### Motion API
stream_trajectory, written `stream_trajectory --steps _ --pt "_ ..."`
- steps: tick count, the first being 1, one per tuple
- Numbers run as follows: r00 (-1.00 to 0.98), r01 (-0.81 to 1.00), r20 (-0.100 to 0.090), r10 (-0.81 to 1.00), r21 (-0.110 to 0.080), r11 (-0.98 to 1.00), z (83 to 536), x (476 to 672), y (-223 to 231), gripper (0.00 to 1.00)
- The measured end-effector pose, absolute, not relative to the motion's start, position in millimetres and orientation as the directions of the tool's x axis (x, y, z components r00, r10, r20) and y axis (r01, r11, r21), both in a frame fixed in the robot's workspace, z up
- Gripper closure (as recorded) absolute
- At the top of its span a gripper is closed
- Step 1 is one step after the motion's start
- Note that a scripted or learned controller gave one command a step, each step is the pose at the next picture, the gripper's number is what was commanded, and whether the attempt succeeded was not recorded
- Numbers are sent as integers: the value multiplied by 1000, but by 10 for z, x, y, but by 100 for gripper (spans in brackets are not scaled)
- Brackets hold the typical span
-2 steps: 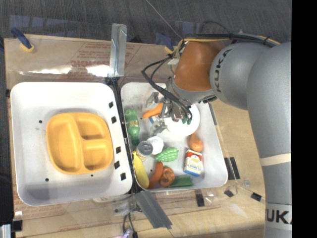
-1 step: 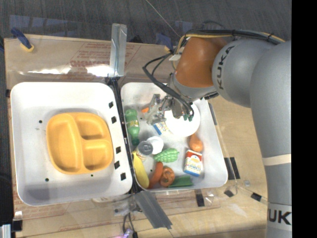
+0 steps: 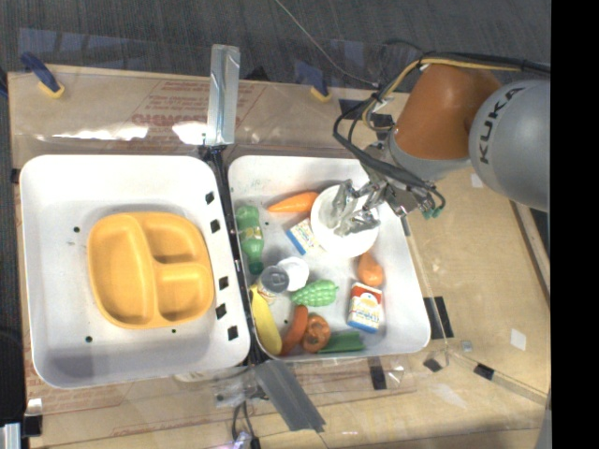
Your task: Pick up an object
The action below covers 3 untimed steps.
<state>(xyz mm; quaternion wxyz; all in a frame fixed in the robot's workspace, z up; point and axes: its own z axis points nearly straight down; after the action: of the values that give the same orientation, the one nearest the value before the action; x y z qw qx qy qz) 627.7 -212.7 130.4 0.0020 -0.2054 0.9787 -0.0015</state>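
The right bin (image 3: 412,279) holds a pile of toy food. My gripper (image 3: 352,210) hangs low over a white round dish (image 3: 351,240) at the bin's upper middle, and its metal parts overlap the dish's top. An orange carrot (image 3: 296,201) lies just left of the dish. A small blue and white carton (image 3: 301,237) sits at the dish's lower left. An orange egg-shaped piece (image 3: 372,270) lies below the dish. I see nothing lifted clear of the bin.
Also in the right bin: a green bottle (image 3: 248,227), a grey can (image 3: 277,277), a green bumpy fruit (image 3: 315,294), a red carton (image 3: 366,309), a banana (image 3: 265,321), a tomato (image 3: 316,330). The left bin (image 3: 47,204) holds a yellow divided plate (image 3: 150,269).
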Motion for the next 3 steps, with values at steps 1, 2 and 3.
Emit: stream_trajectory --steps 1,2,3 --pt "-988 -155 -7 -155 -2 988 1842 6590 -1536 100" --pt "-939 -343 -15 -343 -6 939 1125 6624 -2016 100" --pt "-950 -312 -15 -312 -10 950 2675 6486 -1711 100"
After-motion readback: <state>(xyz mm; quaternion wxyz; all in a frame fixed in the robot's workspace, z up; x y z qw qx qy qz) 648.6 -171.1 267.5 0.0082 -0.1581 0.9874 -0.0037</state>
